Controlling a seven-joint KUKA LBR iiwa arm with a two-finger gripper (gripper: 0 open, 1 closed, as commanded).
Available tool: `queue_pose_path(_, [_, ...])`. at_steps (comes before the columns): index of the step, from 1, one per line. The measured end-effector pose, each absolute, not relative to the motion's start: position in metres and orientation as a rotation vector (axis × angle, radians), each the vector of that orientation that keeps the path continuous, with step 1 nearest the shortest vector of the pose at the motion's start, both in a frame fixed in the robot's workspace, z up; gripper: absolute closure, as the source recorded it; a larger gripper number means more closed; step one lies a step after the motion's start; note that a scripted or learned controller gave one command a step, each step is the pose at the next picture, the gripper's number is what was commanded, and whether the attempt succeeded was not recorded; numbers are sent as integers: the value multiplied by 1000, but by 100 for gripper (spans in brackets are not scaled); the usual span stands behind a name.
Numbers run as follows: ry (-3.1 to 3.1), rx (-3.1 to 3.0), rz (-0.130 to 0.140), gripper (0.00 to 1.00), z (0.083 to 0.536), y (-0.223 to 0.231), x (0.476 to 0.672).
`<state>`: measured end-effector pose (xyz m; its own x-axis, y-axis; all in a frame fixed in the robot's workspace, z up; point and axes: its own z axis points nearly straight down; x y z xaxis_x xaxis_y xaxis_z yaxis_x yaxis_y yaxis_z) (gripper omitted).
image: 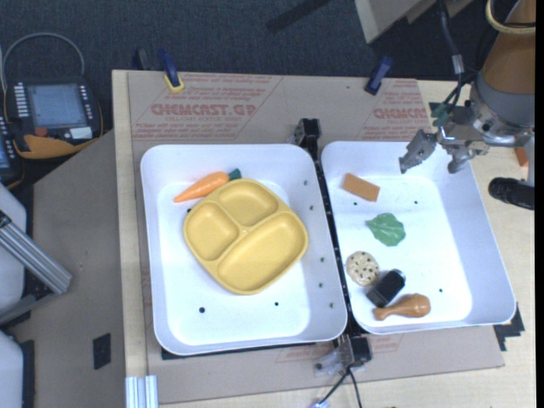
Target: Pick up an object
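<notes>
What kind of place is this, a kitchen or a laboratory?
Probably a robot lab, not a kitchen: the arm reaches over two bins of toy food, clamped to a board, with a control pendant nearby.

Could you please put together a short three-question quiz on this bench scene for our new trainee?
1. True or false: the carrot lies inside a compartment of the yellow divided plate.
2. Which item lies nearest the gripper? A) cookie B) orange block C) drumstick
3. Fill in: the black object sits between the cookie and the ____.

Key:
1. False; it lies on the left bin floor, beside the plate's upper left edge.
2. B
3. drumstick
</notes>
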<state>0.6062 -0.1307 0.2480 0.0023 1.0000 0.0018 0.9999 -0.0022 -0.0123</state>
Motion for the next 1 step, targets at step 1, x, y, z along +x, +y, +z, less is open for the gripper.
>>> queue_pose_path(1, [-2221, -2221, 1, 0, 254, -131, 608])
